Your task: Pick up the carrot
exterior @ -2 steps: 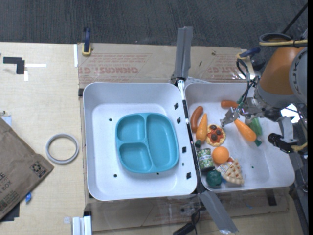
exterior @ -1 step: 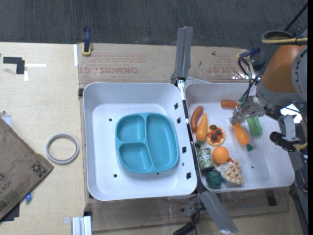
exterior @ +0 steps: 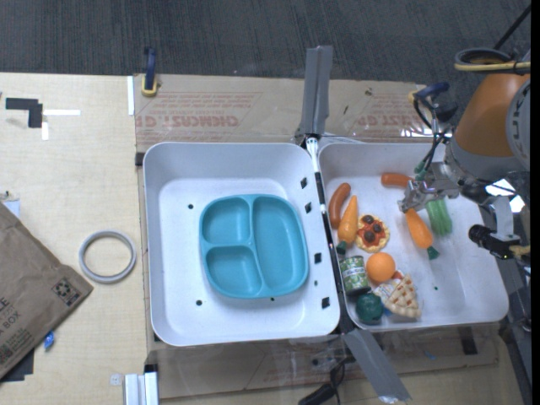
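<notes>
Bench: two shallow white bins side by side on a cardboard-covered top; left bin holds a teal divided plate, right bin holds the toy food.
Carrot: the carrot lies tilted in the right bin, at about 2 o'clock from the orange, its upper end under the gripper.
Gripper: the gripper sits at the carrot's 12 o'clock end; I cannot tell its spread, nor whether it has the carrot or merely touches it.
Neighbours: green vegetable just beside the carrot at 2 o'clock; small sausage at 10 o'clock from the gripper.
Risk: gripped at one end, the tapered carrot could swing or slip out on lifting.
Risk: the green vegetable could be pinched along with it.
</notes>
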Controlling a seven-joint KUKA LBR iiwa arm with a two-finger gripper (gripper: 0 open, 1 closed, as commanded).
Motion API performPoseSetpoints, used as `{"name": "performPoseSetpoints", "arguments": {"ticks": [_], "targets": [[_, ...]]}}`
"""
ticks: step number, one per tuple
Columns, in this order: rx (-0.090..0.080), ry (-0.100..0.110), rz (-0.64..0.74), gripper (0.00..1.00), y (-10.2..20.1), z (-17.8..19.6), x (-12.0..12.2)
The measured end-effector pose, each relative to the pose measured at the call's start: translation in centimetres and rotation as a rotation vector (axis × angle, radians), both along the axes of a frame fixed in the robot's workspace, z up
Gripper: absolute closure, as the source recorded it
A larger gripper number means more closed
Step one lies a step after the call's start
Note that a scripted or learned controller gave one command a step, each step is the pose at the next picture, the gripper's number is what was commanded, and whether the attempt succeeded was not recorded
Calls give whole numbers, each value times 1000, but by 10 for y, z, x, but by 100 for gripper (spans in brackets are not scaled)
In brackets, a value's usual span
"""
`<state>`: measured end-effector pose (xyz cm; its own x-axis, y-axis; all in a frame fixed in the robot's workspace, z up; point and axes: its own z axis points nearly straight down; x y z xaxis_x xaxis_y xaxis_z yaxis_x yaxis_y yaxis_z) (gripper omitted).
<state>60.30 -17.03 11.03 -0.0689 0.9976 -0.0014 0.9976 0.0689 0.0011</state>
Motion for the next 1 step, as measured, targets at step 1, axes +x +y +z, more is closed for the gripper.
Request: {"name": "performPoseSetpoints", "arguments": {"ticks": [1], "targets": [[0, 2, -187, 100, 74, 94, 9]]}}
